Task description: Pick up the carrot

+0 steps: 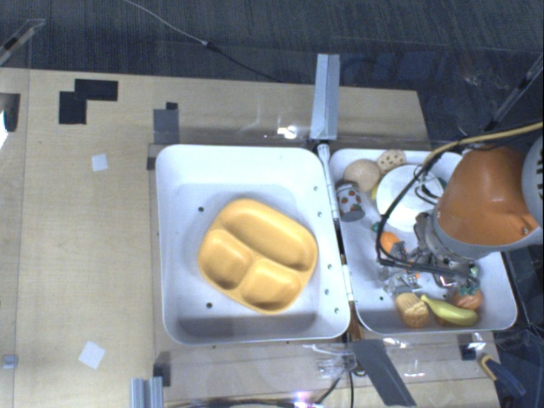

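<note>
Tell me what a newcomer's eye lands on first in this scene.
First the big yellow divided tray, lying alone in the left bin. Next the arm's orange band, looming over the right bin, where small items crowd together: a banana near the front edge and an orange piece, possibly the carrot, beside the wrist.

A pale, light-wood bench top (pixel 76 253) fills the left and lower part of the scene. Above the bench top, along the far side, runs dark blue-grey ribbed carpet floor (pixel 255 15), crossed by a thin pale cable (pixel 127 2). On the bench top's upper left corner sit black angular tape marks (pixel 85 99), and lower down lie two small pale square paper tags (pixel 100 162). A grey metal upright post (pixel 325 96) rises at the bench top's far edge.
</note>
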Controlling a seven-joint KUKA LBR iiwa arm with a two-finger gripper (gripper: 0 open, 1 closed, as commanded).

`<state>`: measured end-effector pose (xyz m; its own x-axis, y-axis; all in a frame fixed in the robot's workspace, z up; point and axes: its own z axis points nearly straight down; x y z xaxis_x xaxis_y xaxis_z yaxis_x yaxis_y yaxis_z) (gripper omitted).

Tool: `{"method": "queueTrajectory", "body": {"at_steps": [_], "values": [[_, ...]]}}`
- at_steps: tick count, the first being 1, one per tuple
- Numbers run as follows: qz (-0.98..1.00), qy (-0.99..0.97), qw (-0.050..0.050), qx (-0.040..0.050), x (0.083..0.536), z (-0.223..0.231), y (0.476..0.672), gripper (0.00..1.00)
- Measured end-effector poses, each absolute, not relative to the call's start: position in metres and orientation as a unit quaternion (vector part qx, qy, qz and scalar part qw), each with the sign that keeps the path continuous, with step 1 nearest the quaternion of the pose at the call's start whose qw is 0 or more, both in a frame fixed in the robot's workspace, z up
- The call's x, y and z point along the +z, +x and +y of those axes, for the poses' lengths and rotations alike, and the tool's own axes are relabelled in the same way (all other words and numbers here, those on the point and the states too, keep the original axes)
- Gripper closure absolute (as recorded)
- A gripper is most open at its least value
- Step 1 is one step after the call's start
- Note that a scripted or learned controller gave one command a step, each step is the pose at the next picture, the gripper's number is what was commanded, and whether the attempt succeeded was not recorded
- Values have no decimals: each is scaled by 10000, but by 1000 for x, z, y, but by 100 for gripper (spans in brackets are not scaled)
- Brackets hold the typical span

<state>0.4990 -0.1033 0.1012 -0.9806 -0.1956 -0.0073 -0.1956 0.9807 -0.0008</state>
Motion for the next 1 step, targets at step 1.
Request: {"method": "queueTrajectory", "body": {"at_steps": [1], "values": [[9952,-982,35,-2,101,-104,499,0]]}}
